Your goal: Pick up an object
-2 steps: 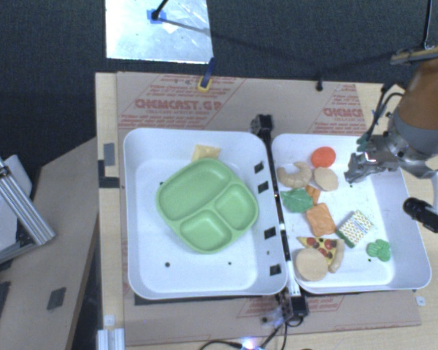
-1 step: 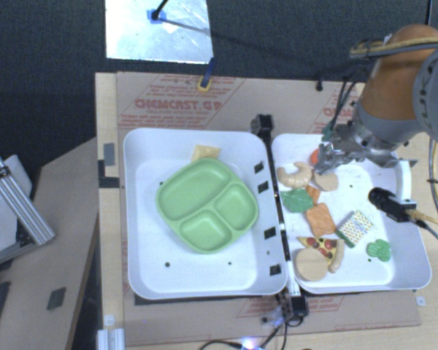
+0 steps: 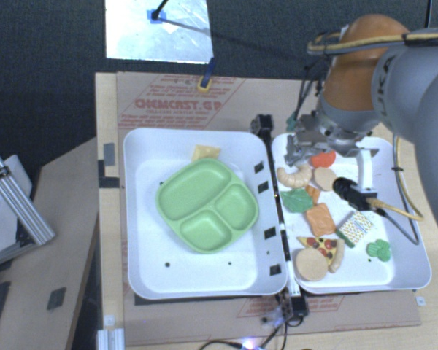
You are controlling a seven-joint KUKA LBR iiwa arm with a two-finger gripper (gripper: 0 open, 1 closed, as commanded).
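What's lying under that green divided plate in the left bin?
A yellow piece pokes out from behind the green plate's far edge, on the left bin. Anything directly beneath the plate is covered.

We see the grey arm (image 3: pixel 416 79) reaching in from the right, its orange band (image 3: pixel 361 57) bulging above the wrist. The wrist points steeply downward, and the hand (image 3: pixel 301 150) hangs low at its end, its metal body facing left and down.
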